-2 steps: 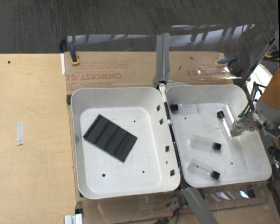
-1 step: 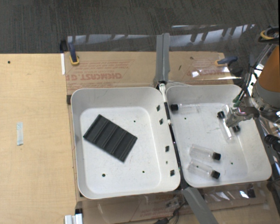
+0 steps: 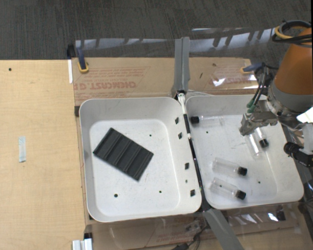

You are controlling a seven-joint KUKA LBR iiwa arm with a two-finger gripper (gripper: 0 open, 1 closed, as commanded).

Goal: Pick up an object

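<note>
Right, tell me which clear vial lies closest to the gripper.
The vial just under the gripper, near the right bin's middle. The other vials lie farther off: one at the top left, two toward the front.

- Both bins (image 3: 91,165) look like smooth white plastic, slightly glossy;
- the ribbed slab (image 3: 122,153) is matt dark plastic;
- the vials (image 3: 228,169) are clear and shiny, with black caps;
- the bench (image 3: 36,203) looks like pale matt wood.
</note>
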